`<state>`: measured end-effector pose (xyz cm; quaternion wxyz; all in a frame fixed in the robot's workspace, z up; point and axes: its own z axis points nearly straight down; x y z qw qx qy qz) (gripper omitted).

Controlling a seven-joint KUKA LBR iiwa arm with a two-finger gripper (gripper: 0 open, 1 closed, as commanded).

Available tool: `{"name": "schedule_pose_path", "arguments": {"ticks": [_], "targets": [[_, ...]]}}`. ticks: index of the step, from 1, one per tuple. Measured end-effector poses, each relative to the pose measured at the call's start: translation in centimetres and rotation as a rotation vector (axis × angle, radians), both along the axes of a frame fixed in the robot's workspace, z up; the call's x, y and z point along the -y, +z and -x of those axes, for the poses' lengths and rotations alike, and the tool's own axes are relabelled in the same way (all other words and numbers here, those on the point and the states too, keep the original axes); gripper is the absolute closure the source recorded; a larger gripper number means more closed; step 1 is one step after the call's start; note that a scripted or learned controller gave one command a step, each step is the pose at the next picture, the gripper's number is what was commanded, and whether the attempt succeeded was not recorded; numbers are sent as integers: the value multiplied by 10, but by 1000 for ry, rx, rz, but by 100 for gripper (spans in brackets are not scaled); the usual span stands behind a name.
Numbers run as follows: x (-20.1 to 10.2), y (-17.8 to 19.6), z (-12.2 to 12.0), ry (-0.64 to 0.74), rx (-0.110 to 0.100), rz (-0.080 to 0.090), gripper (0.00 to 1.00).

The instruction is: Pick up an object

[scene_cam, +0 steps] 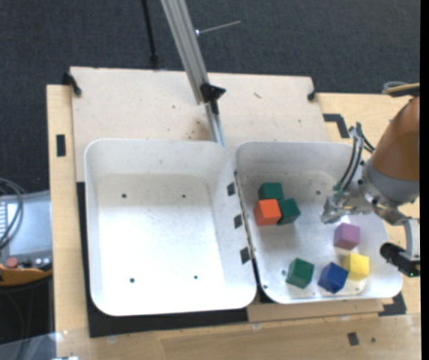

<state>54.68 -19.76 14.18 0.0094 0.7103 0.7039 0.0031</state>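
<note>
**Gripper low in the right bin, beside the purple cube**

The left bin [162, 223] is a shallow white tray, and the right bin [289, 163] touches it along the middle wall. All the blocks lie in the right bin, so the arm works there. Near that wall a dark green block [270, 191] stands at 12 o'clock of an orange cube [268, 211], and they touch; a second dark green block [289, 211] sits at 3 o'clock of the orange one. Toward the front rim there is a green cube [300, 272], then a blue cube [334, 277], then a yellow cube [358, 265] touching the blue one. The purple cube [346, 235] lies at 12 o'clock of the yellow one. The gripper [336, 210] hangs at about 11 o'clock of the purple cube, very near it, probably because this cube stands a little free from the others. Whether the fingers are spread or pressed together cannot be told here, and no block is seen between them.
</note>
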Motion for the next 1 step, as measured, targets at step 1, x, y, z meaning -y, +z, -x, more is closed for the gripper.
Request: {"name": "schedule_pose_path", "arguments": {"ticks": [1], "targets": [[-3, 46, 4, 10, -12, -7, 100]]}}
